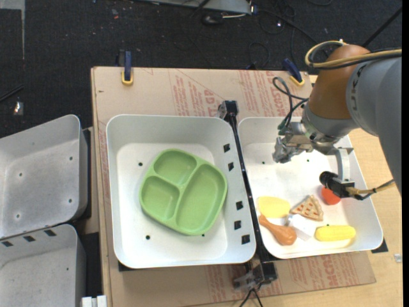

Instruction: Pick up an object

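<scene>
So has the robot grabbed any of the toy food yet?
Not yet, it seems. Done: the arm has reached in over the right bin. In hand: nothing shows between the gripper's fingers, which hang over bare bin floor. Left: the whole pick. The chicken leg, waffle slice, yellow piece and red piece lie in that bin. The green plate sits in the left bin.

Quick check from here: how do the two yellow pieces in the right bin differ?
The yellow piece beside the divider is a flat, rounded, pale yellow patch; the yellow block near the bin's front right corner is elongated, thicker and a stronger yellow. The piece lies next to the waffle slice, above the drumstick; the block lies below that slice. Both rest on the right bin floor, clear of the gripper.
</scene>
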